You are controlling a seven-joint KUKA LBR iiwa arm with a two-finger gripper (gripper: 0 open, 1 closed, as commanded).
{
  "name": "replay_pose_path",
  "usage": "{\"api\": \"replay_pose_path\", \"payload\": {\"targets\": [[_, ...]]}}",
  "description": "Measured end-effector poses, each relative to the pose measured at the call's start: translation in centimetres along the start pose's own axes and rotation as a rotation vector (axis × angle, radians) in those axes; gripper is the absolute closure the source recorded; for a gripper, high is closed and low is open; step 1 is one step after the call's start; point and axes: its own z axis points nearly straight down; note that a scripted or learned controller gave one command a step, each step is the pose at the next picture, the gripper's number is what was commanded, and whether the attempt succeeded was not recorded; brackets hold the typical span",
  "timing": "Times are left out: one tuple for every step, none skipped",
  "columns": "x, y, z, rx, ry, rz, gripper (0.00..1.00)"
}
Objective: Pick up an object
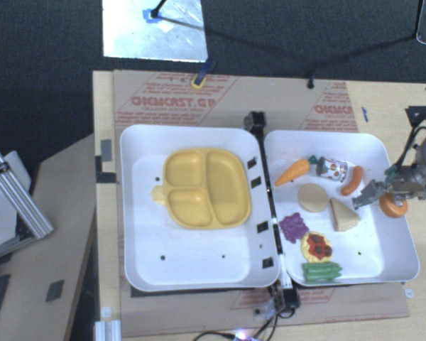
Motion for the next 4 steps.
{"api": "replay_pose_path", "payload": {"targets": [[0.0, 0.3, -0.5, -0.011, -0.003, -0.003, 0.0], [0.1, 1.0, 3.9, -0.007, -0.001, -0.002, 0.0], [-0.8, 0.6, 8.7, -0.006, -0.001, -0.001, 0.0], [-0.7, 0.9, 11.5, -0.014, -0.002, -0.003, 0.0]]}}
